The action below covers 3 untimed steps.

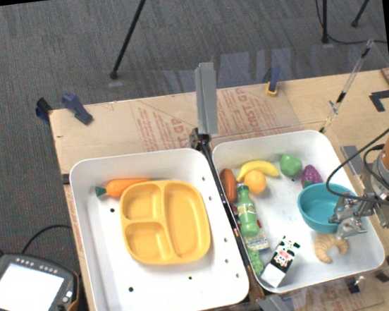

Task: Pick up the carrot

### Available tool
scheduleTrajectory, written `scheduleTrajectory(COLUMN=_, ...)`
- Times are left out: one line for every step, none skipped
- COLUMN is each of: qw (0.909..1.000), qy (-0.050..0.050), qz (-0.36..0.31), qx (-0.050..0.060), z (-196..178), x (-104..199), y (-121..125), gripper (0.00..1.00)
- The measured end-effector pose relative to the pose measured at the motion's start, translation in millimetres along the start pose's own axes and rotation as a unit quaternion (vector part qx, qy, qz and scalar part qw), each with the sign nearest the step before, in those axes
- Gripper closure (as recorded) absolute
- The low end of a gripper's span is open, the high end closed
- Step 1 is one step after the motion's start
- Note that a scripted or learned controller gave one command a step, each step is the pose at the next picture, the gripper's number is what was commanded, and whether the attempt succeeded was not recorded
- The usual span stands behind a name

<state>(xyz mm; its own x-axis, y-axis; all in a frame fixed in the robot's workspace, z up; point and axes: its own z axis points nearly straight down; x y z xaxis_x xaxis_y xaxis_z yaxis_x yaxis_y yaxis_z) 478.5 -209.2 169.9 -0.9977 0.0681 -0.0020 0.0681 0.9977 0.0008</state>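
Note:
The carrot (124,186), orange with a green stub, lies in the left bin (99,270) at its far left. It rests against the upper left rim of a yellow divided plate (165,220). My gripper (350,222) hangs over the right bin (321,143) near its right wall, between a teal bowl (320,207) and a croissant (330,246). It is open with nothing between its fingers. The carrot is far to its left, across the wall between the bins.
The right bin also holds a sausage (228,182), a banana (256,168), an orange (255,181), a green fruit (290,165), purple grapes (311,173), a green bottle (247,213) and a milk carton (280,261). A tablet (28,297) lies at the lower left.

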Motion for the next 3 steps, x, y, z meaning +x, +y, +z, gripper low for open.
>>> scheduleTrajectory(qw=0.9991, qy=0.002, qz=-0.042, qx=-0.001, z=29.0, x=5.1, y=42.7, gripper=1.0)
scheduleTrajectory(qw=0.9986, qy=-0.003, qz=-0.053, qx=0.001, z=-45.6, x=-35.1, y=-1.3, gripper=1.0)
scheduleTrajectory(qw=0.9894, qy=0.002, qz=-0.145, qx=-0.001, z=-40.4, x=-2.9, y=-0.5, gripper=1.0)
